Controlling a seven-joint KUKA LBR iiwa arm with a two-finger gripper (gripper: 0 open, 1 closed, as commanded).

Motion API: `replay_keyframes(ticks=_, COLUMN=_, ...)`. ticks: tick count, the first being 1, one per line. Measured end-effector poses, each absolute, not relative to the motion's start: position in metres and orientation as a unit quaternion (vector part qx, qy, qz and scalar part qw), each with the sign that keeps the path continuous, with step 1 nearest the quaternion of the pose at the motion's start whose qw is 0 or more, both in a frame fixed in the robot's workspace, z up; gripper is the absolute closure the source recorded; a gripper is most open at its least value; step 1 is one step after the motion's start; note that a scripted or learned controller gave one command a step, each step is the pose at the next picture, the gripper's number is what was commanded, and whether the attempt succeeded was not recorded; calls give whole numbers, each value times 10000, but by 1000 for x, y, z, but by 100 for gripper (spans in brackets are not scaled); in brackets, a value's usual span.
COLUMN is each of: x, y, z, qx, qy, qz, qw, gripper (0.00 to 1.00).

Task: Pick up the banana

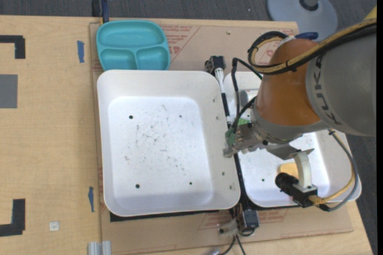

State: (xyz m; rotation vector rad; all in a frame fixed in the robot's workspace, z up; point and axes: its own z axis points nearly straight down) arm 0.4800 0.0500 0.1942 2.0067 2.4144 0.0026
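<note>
One banana (288, 169) bit, orientation hidden.

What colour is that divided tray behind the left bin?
Turquoise. The divided tray shows plainly in the camera view, above the left bin.

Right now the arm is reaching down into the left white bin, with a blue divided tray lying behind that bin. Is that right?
Not quite. The camera view shows the arm over the right bin. The blue divided tray does lie behind the left bin.
</note>
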Motion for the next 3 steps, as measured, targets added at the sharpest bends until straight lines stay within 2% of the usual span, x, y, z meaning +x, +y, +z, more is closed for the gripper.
replay_keyframes(ticks=1, x=479, y=97, z=124, qx=6277, qy=7784, qz=6, qw=-17, gripper=100)
replay_keyframes(ticks=2, x=480, y=183, z=86, qx=6050, qy=7962, qz=16, qw=0, gripper=100)
replay_keyframes(ticks=3, x=480, y=181, z=86, qx=6062, qy=7953, qz=11, qw=14, gripper=0)
